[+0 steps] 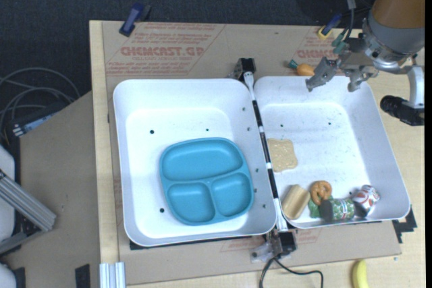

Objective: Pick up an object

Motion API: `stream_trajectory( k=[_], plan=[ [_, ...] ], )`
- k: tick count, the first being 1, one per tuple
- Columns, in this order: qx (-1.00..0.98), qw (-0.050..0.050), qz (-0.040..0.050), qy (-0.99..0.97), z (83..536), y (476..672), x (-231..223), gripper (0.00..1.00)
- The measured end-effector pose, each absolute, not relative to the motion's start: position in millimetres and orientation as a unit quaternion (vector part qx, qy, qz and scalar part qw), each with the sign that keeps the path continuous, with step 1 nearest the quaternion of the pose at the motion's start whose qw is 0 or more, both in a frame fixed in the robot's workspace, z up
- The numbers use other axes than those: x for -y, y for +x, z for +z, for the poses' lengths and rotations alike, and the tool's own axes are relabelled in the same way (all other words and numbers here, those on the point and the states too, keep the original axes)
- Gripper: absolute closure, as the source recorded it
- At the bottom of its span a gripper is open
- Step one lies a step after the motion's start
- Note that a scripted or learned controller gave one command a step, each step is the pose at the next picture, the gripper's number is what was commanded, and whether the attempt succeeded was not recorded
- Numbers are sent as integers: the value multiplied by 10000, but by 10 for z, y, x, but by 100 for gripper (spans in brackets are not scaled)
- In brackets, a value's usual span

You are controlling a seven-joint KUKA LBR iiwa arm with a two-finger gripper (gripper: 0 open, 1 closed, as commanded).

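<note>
My pickings lie in the right bin (pixel 378 145). A pale tan slice of toast (pixel 282 154) lies flat by the left wall, apart from the rest. Along the near wall runs a cluster — a tan bread roll (pixel 294 201), a small browned doughnut (pixel 320 190) just beside it, a dark green can (pixel 337 210) on its side, and a red-and-white crumpled thing (pixel 366 197) at the right end.

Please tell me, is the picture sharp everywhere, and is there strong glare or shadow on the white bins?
In the camera view the blue tray and the slice of bread look fairly sharp; the small items at the right bin's near edge are too soft to identify well. The left bin shows even light with mild brightness, no harsh glare. The gripper looks slightly blurred, with only faint shadow below.
</note>
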State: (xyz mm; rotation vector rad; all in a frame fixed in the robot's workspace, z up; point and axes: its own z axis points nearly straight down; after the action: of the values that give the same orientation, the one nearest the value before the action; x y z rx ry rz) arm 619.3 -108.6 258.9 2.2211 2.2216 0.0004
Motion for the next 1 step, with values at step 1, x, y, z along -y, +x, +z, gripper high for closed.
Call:
stream_trajectory(
  k=[1],
  plan=[
    [-7063, -2, -6, 7079, 2463, 4899, 1630, 0]
  ],
)
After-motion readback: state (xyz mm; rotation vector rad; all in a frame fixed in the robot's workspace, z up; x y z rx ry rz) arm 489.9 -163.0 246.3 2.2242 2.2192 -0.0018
